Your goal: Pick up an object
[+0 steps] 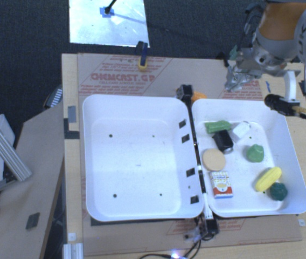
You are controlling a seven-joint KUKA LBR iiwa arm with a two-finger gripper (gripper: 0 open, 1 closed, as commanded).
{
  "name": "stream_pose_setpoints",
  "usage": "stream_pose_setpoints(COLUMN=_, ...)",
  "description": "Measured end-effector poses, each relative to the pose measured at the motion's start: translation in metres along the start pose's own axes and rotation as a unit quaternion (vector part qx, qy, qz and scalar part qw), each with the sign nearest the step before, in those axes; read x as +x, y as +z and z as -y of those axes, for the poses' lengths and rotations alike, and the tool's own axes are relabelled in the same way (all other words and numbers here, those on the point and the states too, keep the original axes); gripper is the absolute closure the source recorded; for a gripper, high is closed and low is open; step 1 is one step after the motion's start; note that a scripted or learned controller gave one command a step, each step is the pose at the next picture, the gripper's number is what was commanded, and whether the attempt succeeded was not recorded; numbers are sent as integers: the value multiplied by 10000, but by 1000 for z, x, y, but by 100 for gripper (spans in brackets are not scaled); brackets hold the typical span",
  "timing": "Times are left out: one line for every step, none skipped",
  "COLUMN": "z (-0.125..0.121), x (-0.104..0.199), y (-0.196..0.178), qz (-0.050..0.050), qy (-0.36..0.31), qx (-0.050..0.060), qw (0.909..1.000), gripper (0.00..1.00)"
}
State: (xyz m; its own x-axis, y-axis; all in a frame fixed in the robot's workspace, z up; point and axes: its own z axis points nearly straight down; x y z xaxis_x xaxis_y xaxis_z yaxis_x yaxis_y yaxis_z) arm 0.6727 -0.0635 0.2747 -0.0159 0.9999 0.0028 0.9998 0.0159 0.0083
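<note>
The right bin (298, 169) holds several objects: a green elongated piece (217, 126), a white block (241, 130), a black block (223, 141), a tan round disc (214, 159), a green lump (255, 153), a yellow oblong piece (268, 178), a dark green ball (277, 191) and a small red-and-white box (222, 184). My gripper (236, 83) hangs above the bench just behind the right bin's far rim, apart from all of these. I see nothing in it.
The left bin (96, 144) sits beside the right one, joined by a black-clipped divider. An orange object (199, 96) lies just outside the bins at the far rim. A blue-and-yellow clamp (141, 55) stands at the back of the cardboard.
</note>
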Motion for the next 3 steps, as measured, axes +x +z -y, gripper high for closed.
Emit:
stream_pose_setpoints(z=1, x=40, y=-142, qz=10, qy=28, qx=-57, qw=10000, gripper=100)
stream_pose_setpoints(z=25, x=50, y=-271, qz=14, qy=44, qx=-54, qw=10000, gripper=100)
stream_pose_setpoints(z=38, x=127, y=-165, qz=3, qy=22, qx=81, qw=10000, gripper=100)
